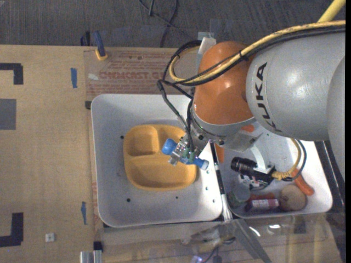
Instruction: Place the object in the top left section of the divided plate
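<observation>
Left bin (109,201): yellow divided plate (156,174). Claw (184,153) sits at the plate's 3 o'clock rim, clamped on a blue object (169,146). Right bin (321,199): brown ball (293,198), red tube (264,204), orange piece (303,187).

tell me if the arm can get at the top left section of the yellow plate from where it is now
Probably yes. The pincer hangs over the right rim of the divided plate, and the top left section lies bare beside it with nothing between.

Yellow divided plate (156,163), left bin (109,158)
</observation>
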You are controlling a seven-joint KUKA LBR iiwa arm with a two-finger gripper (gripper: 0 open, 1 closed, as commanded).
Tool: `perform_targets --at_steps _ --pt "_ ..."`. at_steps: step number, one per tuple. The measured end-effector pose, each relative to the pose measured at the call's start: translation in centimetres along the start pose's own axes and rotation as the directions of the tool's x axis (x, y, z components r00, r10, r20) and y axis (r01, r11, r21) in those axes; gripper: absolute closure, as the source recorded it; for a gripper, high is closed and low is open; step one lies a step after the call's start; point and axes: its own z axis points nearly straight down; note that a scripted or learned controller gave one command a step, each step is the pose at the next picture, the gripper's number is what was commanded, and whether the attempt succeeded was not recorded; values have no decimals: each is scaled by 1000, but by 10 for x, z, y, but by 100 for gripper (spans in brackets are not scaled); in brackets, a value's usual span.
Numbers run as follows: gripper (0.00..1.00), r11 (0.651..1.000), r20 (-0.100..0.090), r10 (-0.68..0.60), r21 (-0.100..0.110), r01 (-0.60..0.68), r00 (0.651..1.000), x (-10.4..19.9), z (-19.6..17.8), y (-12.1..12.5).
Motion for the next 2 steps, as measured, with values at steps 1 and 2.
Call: perform_targets --at_steps 1,2 --pt "100 998 2 -56 -2 56 998 -32 -4 14" --pt "100 985 3 -170 -3 170 985 -33 0 60"
